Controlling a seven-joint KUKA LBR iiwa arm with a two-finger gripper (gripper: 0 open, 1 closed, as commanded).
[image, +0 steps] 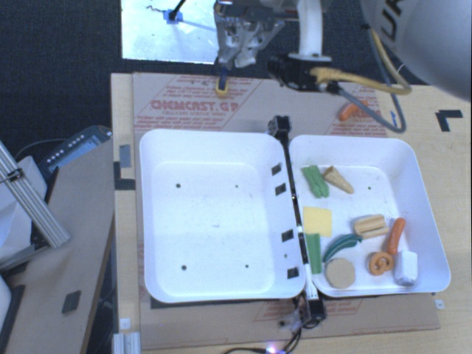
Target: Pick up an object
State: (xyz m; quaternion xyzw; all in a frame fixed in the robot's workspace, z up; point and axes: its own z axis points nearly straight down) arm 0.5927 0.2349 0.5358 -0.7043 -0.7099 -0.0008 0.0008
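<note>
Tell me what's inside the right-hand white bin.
The right bin holds toy food: a green pod, a tan cone, a yellow square, a bread roll, an orange carrot, a pretzel, a round cookie and a white piece. What lies beneath them is covered.

At the top of the frame the arm (413, 21) is running off the upper and right edges, so just part of its grey shell and a few cut-off letters are showing. The hand (237, 50) is hanging at upper centre, its top cropped by the frame edge and its fingers too blurred to judge. A small orange thing (352, 111) on the bench (199, 102) is lying partly behind a cable (369, 98), its shape unclear. Printing on the bench is reading faintly.
</note>
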